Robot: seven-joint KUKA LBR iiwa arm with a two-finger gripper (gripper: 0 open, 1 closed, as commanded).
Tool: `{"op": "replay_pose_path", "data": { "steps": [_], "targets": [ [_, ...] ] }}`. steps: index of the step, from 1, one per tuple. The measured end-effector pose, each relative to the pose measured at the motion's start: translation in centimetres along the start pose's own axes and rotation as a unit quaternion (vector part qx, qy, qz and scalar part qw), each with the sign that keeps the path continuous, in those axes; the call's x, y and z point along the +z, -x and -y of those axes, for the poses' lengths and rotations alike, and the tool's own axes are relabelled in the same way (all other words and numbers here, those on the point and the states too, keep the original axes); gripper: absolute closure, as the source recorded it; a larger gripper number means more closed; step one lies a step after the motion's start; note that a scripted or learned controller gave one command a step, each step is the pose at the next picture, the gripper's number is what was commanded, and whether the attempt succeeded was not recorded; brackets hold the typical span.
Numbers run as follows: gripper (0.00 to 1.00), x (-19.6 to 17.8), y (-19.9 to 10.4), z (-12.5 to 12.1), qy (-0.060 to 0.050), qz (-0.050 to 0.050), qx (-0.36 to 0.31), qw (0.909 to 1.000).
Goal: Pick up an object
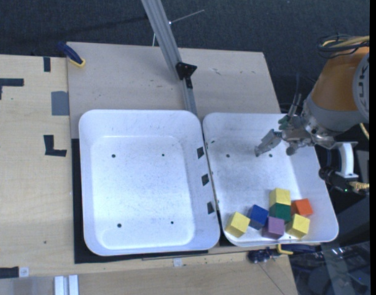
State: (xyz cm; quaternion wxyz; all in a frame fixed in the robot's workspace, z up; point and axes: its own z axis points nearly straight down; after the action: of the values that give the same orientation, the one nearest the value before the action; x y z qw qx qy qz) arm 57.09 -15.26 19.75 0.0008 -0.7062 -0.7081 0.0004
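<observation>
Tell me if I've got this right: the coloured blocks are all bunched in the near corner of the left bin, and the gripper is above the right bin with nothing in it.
Not quite. The camera view shows the coloured blocks bunched in the near corner of the right bin, not the left bin. The rest stands: the gripper is above the right bin with nothing between its fingers.

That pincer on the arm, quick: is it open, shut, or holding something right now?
Pincer: over the right bin, nothing between its fingers; whether it is open or shut cannot be told. The blocks lie apart from it.
</observation>
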Motion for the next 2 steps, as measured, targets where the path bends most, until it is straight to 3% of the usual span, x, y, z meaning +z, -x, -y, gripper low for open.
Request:
{"op": "replay_pose_path", "data": {
  "steps": [1,2],
  "targets": [
    [0.0,0.0,0.0,0.0,0.0,0.0,0.0,1.0],
    [0.0,4.7,-0.4,-0.6,-0.002,0.0,0.0,1.0]
  ]
}}
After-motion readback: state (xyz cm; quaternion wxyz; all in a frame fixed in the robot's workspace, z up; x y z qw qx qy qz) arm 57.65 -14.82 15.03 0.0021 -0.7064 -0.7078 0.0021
